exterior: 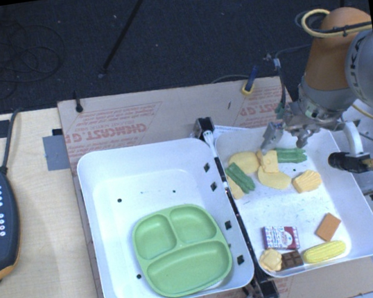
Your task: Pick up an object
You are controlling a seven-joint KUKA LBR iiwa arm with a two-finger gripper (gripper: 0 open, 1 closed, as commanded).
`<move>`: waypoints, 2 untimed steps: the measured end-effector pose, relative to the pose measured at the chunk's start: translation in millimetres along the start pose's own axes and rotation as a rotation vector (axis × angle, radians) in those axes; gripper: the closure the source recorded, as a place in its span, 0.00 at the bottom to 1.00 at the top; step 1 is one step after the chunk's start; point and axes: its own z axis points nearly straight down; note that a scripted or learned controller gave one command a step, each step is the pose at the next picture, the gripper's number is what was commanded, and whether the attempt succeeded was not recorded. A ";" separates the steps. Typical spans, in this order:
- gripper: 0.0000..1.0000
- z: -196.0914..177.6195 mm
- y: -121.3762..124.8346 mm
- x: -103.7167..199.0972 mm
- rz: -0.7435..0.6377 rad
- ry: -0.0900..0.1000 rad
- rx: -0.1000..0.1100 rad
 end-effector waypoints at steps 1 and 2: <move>0.00 87.0 -1.6 10.6 -0.004 0.003 0.006; 1.00 75.1 -2.2 8.9 -0.003 0.003 0.014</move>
